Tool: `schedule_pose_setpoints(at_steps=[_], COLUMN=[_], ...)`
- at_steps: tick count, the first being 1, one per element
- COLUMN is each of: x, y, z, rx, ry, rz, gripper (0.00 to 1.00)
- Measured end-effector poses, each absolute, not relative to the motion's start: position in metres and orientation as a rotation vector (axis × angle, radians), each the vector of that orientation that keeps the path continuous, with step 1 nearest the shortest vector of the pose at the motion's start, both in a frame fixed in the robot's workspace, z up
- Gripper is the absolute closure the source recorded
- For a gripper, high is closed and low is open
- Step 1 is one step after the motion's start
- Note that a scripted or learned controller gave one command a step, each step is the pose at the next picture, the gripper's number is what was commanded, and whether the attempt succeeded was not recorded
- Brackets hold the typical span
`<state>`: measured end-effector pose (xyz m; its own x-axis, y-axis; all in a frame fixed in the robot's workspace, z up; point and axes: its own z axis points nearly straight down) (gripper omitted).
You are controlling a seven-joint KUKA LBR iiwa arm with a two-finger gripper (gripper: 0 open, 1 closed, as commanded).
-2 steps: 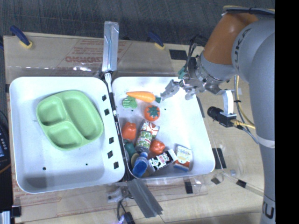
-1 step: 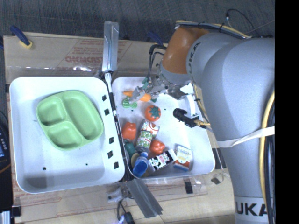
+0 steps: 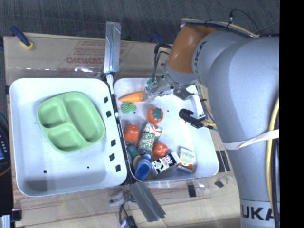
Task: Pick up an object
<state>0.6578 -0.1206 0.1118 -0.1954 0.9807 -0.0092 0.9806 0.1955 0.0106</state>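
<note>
The right bin (image 3: 209, 148) holds a heap of toy groceries. An orange carrot (image 3: 131, 97) lies at its far left corner, with a green leafy piece (image 3: 128, 108) just below it and a red tomato (image 3: 155, 115) nearer the middle. My gripper (image 3: 153, 89) reaches down into the far part of this bin, right beside the carrot's thick end and above the tomato. Nothing shows between its tips from this angle. The orange band of the wrist (image 3: 187, 49) rises behind it.
Lower in the right bin lie a red-orange pepper (image 3: 131, 133), a printed can (image 3: 147, 137), a blue bottle (image 3: 142, 167), a cow-print carton (image 3: 164, 163) and a small juice box (image 3: 186, 158). A black part (image 3: 190, 117) juts over the bin's right side. The left bin (image 3: 28, 175) holds a green divided plate (image 3: 71, 121).
</note>
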Motion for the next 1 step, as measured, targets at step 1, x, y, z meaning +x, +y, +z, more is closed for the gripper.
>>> schedule_pose_setpoints(at_steps=[1], x=[0.6586], y=[-0.1198], z=[0.1123], rx=[1.982], ry=[2.418], rz=[0.007], gripper=[0.00])
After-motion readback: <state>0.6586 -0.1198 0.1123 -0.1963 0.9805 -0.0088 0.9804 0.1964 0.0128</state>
